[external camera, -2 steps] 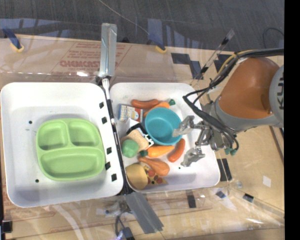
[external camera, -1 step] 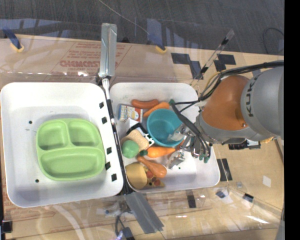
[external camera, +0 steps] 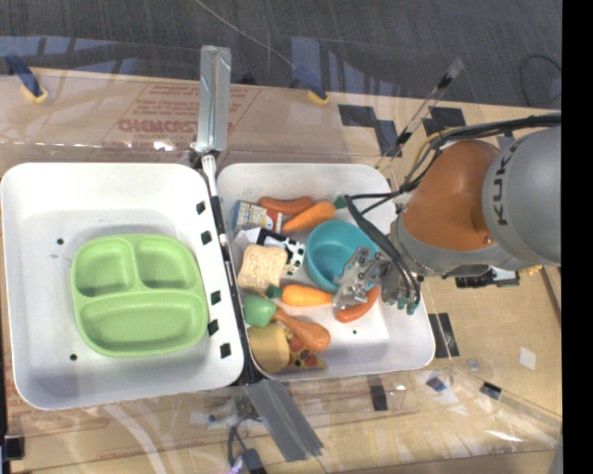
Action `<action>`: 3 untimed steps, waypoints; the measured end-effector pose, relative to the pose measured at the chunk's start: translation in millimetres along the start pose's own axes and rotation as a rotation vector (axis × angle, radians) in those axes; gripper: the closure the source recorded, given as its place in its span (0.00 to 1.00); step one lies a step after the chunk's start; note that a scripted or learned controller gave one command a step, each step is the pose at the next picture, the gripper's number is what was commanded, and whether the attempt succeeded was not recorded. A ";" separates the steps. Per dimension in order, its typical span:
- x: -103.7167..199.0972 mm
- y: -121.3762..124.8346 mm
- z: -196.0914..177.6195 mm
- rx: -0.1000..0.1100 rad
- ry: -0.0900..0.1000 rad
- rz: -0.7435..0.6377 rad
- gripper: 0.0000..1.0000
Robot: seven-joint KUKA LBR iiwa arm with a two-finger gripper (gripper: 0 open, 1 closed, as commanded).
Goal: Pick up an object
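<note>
Here, hand (external camera: 361, 276) low in rt bin (external camera: 411, 336), over teal bowl (external camera: 331, 250) and orange-red piece (external camera: 356, 309); grip unclear, can't tell; piece partly hidden.

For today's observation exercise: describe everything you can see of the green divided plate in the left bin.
The green divided plate is light green, looks like smooth moulded plastic, and has rounded corners. It has three compartments: two smaller ones along the far side and one long one along the near side. It lies flat and right way up on the floor of the left bin, slightly turned. Only the bin touches it; nothing lies in its compartments.
</note>
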State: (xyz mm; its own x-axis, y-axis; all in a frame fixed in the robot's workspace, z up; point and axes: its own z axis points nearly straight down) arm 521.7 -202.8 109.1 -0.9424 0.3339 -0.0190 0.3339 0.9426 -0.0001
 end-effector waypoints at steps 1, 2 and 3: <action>25.4 -1.1 -97.8 -0.002 0.014 -0.235 1.00; 46.7 -0.5 -4.5 -0.001 0.018 -0.086 1.00; 52.7 44.2 -63.9 0.001 0.018 0.175 1.00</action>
State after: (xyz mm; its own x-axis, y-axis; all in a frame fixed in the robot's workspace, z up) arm 485.7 -143.1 172.0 -0.8699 0.4933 -0.0010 0.4933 0.8699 0.0005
